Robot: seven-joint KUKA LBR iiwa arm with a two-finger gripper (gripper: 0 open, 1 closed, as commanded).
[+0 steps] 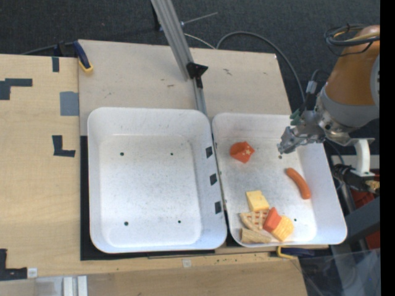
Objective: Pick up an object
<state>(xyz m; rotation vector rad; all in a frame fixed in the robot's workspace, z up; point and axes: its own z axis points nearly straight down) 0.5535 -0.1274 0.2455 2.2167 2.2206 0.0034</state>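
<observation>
Right bin (321, 165), nearest edge: a cluster of waffle-like pieces, a yellow block and orange chunks (266, 219) at about 6 o'clock. A sausage (298, 183) lies toward 3 o'clock. A red-orange block (242, 152) sits near 10 o'clock. The jaws (287, 142) hover above the far right part, close to the sausage and block; whether wide or narrow cannot be told. Left bin (148, 119) adjoins on the tabletop (136, 73).

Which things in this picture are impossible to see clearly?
- Pincer, camera view: small and dark; whether it holds anything cannot be told.
- Pile of food pieces at the right bin's front: they overlap, so the exact count is unclear.
- Arm: cut off by the right edge.
</observation>
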